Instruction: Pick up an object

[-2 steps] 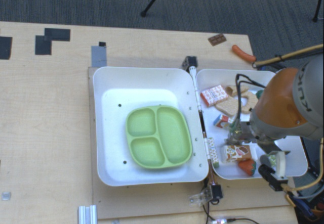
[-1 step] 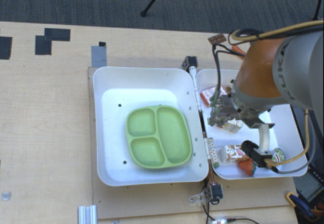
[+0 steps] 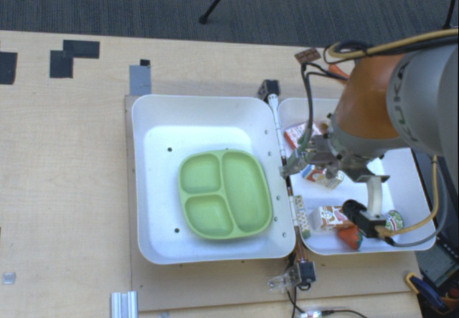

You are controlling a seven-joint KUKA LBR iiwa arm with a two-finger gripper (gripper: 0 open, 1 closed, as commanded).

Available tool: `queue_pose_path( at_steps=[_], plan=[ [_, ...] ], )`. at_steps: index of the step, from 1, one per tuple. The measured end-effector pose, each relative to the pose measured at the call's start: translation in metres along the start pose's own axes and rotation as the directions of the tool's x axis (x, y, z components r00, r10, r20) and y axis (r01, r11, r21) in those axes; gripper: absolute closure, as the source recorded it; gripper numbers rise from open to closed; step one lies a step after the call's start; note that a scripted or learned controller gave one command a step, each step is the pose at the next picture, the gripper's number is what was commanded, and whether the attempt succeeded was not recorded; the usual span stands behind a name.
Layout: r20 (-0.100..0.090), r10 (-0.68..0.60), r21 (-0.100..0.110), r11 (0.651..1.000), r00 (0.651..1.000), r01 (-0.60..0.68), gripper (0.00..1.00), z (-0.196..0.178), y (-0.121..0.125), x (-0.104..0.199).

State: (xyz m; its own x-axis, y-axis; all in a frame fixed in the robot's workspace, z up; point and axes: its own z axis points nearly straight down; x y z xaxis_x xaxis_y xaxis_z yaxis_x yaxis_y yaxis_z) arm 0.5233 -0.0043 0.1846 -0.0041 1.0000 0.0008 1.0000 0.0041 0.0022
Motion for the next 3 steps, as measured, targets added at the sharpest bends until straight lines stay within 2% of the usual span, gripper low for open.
queue_pose_path(
  at_steps=[1,2,3],
  plan=[
    [0.001,0.002,0.001,1.000,1.000,-0.002,0.00,0.000,-0.037,-0.067],
    [0.002,0.003,-0.006,1.000,1.000,-0.003,0.00,0.098,-0.035,-0.086],
    [0.002,0.003,-0.010,1.000,1.000,-0.003,1.00,0.087,-0.033,-0.086]
  ],
)
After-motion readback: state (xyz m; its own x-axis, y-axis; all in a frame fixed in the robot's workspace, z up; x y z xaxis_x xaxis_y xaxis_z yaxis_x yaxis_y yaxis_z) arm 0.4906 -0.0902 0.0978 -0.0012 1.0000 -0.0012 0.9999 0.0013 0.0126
